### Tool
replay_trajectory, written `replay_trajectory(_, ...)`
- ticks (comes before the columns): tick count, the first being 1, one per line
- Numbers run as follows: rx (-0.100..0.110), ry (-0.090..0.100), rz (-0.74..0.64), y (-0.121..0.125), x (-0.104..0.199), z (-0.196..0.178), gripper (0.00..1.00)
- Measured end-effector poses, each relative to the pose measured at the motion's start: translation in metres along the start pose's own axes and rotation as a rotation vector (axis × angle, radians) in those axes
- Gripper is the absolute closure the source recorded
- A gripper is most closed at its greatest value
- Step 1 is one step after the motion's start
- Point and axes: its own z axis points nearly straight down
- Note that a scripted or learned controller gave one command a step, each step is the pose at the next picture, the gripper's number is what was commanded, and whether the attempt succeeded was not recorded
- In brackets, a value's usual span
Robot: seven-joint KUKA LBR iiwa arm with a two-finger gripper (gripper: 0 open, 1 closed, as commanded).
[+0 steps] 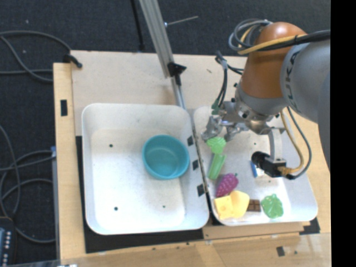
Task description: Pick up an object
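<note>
The gripper [216,128] is hanging just above the green toy [216,144] beside the purple grapes [226,183]; its grip is unclear.

Single fixed cam mounted above the worktop [128,77], looking down at a slant from mid range, both white bins side by side in frame – left bin [100,149], right bin [297,196] – arm [289,65] entering from the right.

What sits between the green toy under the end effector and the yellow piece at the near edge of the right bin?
In the camera view, a purple grape cluster lies between the green toy and the yellow piece, touching the yellow piece.
</note>
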Motion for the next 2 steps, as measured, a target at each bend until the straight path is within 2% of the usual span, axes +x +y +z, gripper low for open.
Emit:
replay_trajectory(1,0.001,0.0,0.0,0.021,0.056,0.003,1.0)
replay_trajectory(2,0.0,-0.001,-0.002,0.026,0.106,0.01,1.0)
